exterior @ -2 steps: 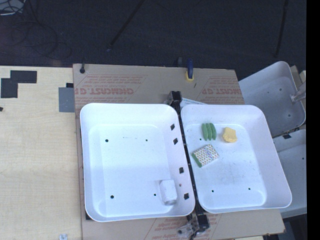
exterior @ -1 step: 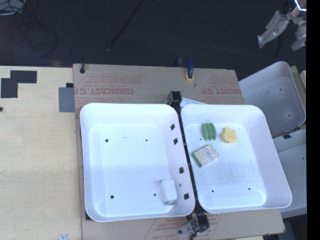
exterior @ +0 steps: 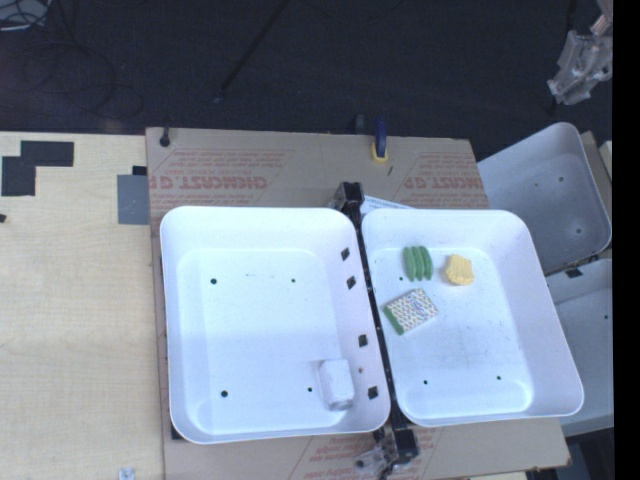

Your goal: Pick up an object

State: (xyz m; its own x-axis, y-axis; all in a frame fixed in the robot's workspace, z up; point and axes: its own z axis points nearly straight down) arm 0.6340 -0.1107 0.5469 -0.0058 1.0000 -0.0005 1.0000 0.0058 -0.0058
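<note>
We count three small things in the right bin [exterior: 540, 298], clustered toward its eleven o'clock area: one green ridged piece [exterior: 418, 262], one yellow lump [exterior: 459, 269] just beside it at three o'clock, and one flat patterned packet [exterior: 411, 311] at six o'clock of the green piece; its print is too small to read. The left bin [exterior: 190, 268] holds one white block [exterior: 335, 382] near its five o'clock corner. Beneath both bins lies one brown board [exterior: 250, 173] with mirrored red lettering we cannot make out. The gripper [exterior: 580, 68] sits at the view's one o'clock, well apart from the bins; whether it is parted or closed we cannot tell.
</note>
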